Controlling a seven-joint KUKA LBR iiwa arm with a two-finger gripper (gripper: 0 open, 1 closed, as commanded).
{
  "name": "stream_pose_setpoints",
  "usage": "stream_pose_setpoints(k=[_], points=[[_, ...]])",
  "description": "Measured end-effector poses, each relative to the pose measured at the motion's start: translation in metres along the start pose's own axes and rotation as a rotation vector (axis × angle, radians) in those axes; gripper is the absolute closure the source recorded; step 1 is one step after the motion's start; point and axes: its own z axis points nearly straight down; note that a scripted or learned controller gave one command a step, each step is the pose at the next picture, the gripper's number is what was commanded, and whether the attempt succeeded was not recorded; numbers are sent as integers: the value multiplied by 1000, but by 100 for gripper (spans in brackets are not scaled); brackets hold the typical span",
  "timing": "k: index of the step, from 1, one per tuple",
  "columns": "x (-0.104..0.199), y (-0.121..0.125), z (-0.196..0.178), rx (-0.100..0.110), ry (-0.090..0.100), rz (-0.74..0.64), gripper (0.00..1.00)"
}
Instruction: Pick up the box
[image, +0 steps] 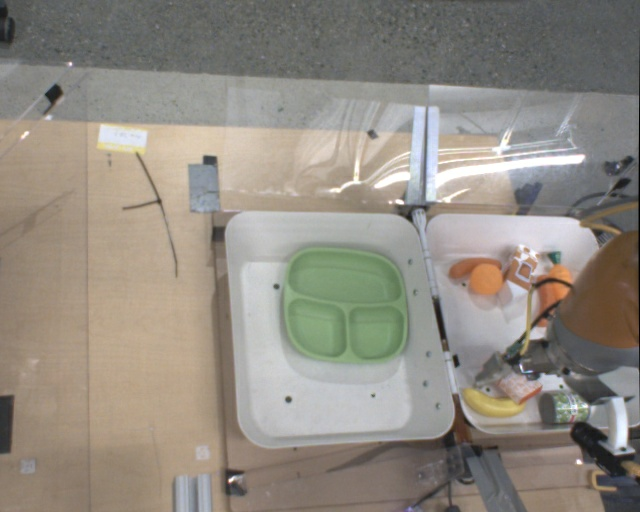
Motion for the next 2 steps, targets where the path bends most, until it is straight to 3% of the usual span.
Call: stream_pose_setpoints(k=[1,2], points=[[-1,2,-11,-6,-2,1,100],[37,14,-135,-5,-1,-36,100]])
